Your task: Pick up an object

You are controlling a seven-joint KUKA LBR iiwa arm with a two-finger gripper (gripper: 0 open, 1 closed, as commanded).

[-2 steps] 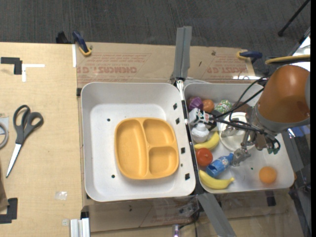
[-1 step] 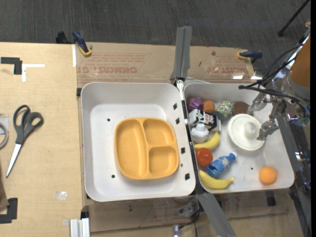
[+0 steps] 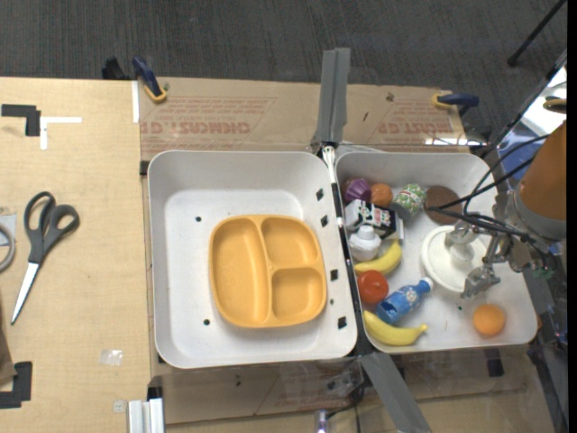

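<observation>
- Left bin [image 3: 171, 269]: holds 1 yellow divided plate [image 3: 268, 270] with 3 compartments, lying flat near the middle.
- Right bin [image 3: 424, 159]: crowded along its left side, looser toward the right.
- Contents, far to near: purple piece [image 3: 358, 188], small orange ball [image 3: 381, 194], green crumpled item [image 3: 410, 198], brown disc [image 3: 440, 202], black-and-white carton [image 3: 369, 216], white bottle [image 3: 365, 239], upper banana [image 3: 383, 259], red tomato [image 3: 371, 286], blue bottle [image 3: 404, 299], lower banana [image 3: 393, 332].
- White round dish [image 3: 444, 258]: sits right of the upper banana, partly under the arm's tooling.
- Orange fruit [image 3: 489, 320]: alone in the near right corner, apart from everything else (the easiest candidate, in my view).
- Gripper [image 3: 476, 282]: low over the right bin, just near of the white dish and just far-left of the orange fruit; I cannot tell whether its fingers stand open or closed, and nothing is visibly between them.
- Off the bins: scissors [image 3: 38, 233] on the bench at far left.
- Handling note: to do this pick well, I would shift right and nearer, centre squarely over the orange fruit, descend straight and close across its widest part; a round fruit may roll toward the bin wall if nudged off-centre.
</observation>
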